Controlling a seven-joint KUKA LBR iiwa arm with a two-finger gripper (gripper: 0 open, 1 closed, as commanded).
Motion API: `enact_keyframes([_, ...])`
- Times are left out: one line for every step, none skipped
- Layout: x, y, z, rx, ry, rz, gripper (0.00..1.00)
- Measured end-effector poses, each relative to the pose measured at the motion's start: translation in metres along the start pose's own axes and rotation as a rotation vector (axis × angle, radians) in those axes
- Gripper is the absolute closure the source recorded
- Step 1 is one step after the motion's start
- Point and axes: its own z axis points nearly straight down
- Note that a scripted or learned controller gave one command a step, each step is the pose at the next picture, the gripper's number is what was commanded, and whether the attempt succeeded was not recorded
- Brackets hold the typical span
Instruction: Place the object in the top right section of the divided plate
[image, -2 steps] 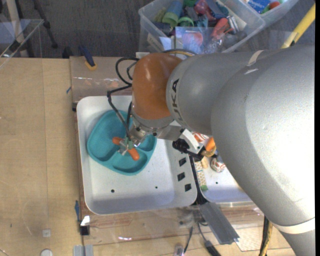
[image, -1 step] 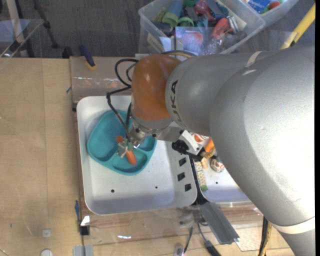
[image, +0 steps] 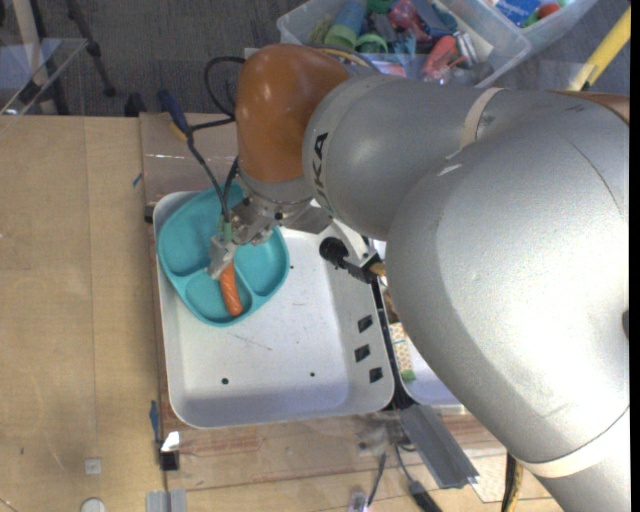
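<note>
Gripper (image: 224, 262) hangs low over the teal divided plate (image: 190, 250), and its fingers reach down to the upper end of the orange carrot-like object (image: 232, 291); I cannot tell if they pinch it or are spread. Under it the object lies in the plate's lower section, and the plate rests in the upper left corner of the white bin (image: 280, 380). Further back, a clear box (image: 420, 30) with colourful items stands behind the grey arm (image: 480, 220).

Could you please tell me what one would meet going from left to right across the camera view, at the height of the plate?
Bare wooden bench → white bin's left rim → teal divided plate → orange object lying in the plate, under the gripper → bin floor → grey arm.
</note>
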Motion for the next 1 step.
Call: enact_keyframes([-0.0070,0.0030,-0.0763,-0.026,-0.012,0.039,0.00])
